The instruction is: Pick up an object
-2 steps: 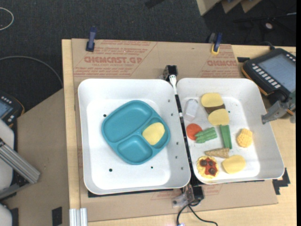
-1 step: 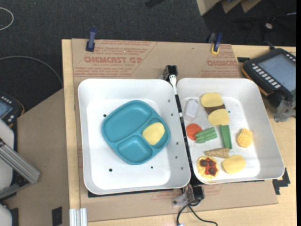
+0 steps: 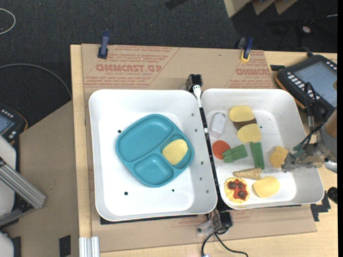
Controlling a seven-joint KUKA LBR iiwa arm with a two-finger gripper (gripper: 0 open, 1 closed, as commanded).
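hand [image 3: 286,164]: low at right bin's right side, beside orange chunk [image 3: 278,156]; grip state cannot tell
target: orange chunk, right bin [image 3: 300,194], touching nothing else
handling: likely light, stiff plastic, slippery; pinch across flat sides

Arm low at right edge, gripper [image 3: 288,164] pointing left
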